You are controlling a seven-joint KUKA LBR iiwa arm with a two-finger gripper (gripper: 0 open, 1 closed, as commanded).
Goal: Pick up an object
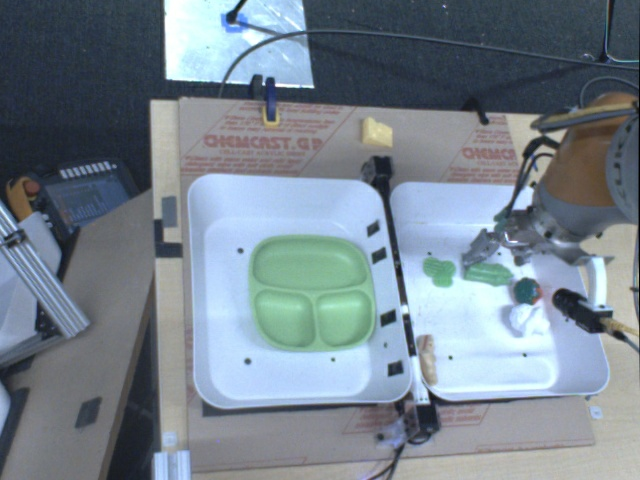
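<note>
The right bin holds a few small things: a light green piece, a darker green elongated piece, a small round green and red item and a crumpled white item. My gripper hangs low over the right bin, just behind the darker green piece. Its fingers are spread apart, with nothing between them. The grey arm with its orange band comes in from the right.
A green three-compartment tray lies in the left bin. A tan piece rests on the divider near the front. A yellow block sits on the cardboard behind the bins. A black part juts over the right bin's right side.
</note>
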